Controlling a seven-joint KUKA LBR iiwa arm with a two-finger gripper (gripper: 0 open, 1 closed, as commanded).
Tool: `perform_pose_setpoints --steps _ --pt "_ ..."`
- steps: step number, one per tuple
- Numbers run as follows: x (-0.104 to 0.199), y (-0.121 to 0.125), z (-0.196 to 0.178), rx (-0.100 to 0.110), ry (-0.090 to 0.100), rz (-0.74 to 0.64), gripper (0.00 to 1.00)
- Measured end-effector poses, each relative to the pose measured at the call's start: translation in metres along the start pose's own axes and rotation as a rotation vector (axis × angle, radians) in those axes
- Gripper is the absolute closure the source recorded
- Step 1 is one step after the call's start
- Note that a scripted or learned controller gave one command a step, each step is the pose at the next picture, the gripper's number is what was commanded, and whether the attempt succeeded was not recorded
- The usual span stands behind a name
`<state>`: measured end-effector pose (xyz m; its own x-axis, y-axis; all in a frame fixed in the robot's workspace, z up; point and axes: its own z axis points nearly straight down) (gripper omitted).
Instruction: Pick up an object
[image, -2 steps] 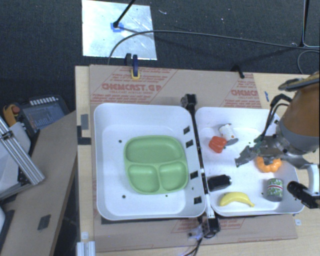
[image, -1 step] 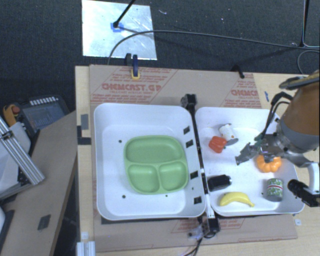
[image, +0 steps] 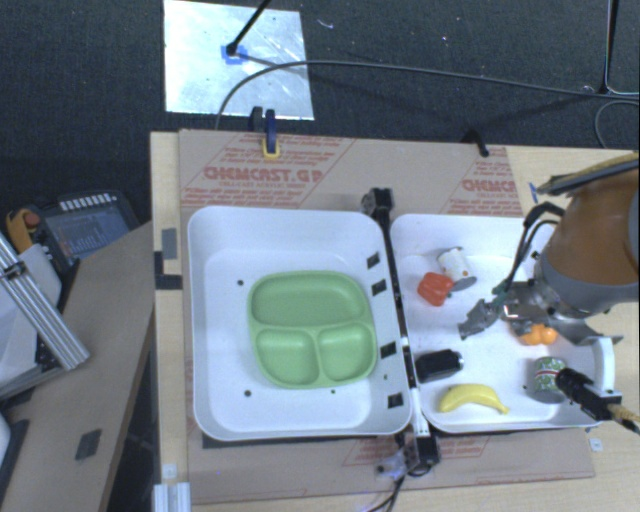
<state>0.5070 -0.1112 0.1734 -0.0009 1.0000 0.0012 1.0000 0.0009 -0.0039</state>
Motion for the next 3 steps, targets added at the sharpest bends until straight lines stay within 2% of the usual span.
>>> perform_pose_setpoints --steps 1,2,3 --pt "-0.009 0.001 0.057 -0.004 -0.001 0.002 0.00" --pt "-0.009 0.001 0.091 -0.002 0.000 0.000 0.00" --pt "-0.009 0.002 0.078 -0.006 -0.001 0.000 1.00"
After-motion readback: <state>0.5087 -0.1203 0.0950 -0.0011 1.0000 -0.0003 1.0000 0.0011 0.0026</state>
